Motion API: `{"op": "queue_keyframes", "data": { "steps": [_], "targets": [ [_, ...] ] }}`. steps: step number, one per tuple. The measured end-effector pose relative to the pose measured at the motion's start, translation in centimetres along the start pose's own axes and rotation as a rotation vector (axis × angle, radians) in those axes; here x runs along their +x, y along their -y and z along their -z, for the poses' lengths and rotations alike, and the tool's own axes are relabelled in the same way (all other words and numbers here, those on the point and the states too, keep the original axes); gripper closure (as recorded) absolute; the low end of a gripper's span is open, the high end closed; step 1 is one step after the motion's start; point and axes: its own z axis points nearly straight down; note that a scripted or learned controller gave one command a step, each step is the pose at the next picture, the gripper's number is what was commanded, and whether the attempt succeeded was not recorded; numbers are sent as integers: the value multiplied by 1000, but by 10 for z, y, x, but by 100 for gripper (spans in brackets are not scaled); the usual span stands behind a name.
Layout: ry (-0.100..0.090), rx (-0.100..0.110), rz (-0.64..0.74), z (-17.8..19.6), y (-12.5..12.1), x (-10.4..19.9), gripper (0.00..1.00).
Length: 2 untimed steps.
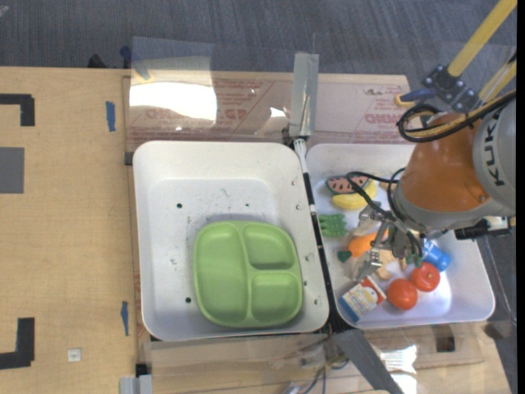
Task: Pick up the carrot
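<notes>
Robotics lab or test cell, not a home. Evidence: industrial arm (447, 167), grey with an orange band, cabled, reaching over a plywood desk (57, 220). Two shallow white bins (152, 171) mounted side by side, a clear plastic sheet (213, 97) standing behind them. Black corner markings (20, 109) and blue tape tabs (110, 115) on the desk. Grey carpet floor (246, 15). Toy food props (402, 292) in the right bin, green divided plate (246, 273) in the left.

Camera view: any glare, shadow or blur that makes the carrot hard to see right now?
Camera view: strong glare on the clear sheet behind the left bin, none on the right bin; the carrot sits in the arm's soft shadow, partly hidden by the gripper; the small toys look slightly soft.
</notes>
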Motion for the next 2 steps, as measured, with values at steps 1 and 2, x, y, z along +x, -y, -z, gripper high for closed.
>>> {"op": "queue_keyframes", "data": {
  "steps": [1, 2],
  "targets": [
    [13, -1, 2, 13, -1, -4, 100],
    [-9, 4, -274, 96, -33, 59, 100]
  ]
}}
